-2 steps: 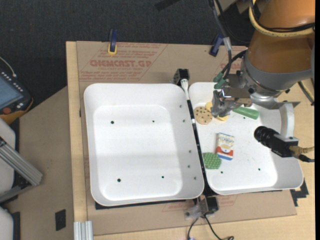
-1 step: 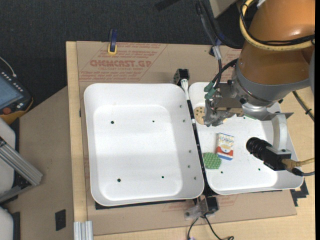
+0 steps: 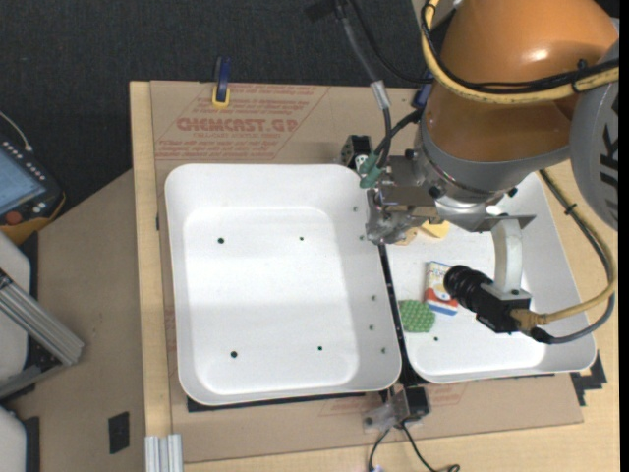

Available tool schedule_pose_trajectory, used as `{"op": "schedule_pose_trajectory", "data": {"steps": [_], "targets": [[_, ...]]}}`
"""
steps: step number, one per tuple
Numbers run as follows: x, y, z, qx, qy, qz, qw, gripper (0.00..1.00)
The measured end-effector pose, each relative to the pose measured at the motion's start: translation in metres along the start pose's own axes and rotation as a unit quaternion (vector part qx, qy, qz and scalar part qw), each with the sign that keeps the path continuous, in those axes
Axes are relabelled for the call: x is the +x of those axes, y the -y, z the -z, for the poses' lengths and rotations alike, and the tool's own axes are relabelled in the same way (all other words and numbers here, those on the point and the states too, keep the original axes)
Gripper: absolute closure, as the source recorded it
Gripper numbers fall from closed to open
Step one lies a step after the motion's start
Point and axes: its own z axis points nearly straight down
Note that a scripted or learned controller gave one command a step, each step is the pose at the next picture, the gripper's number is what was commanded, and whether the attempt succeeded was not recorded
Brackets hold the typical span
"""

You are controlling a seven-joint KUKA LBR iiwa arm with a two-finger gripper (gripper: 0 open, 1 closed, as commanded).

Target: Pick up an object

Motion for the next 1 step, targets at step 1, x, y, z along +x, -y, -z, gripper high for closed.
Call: {"op": "schedule_pose_trajectory", "data": {"steps": [1], "targets": [[0.0424, -0.0009, 0.0964, -0.005, -0.002, 0.001, 1.0000, 1.00]]}}
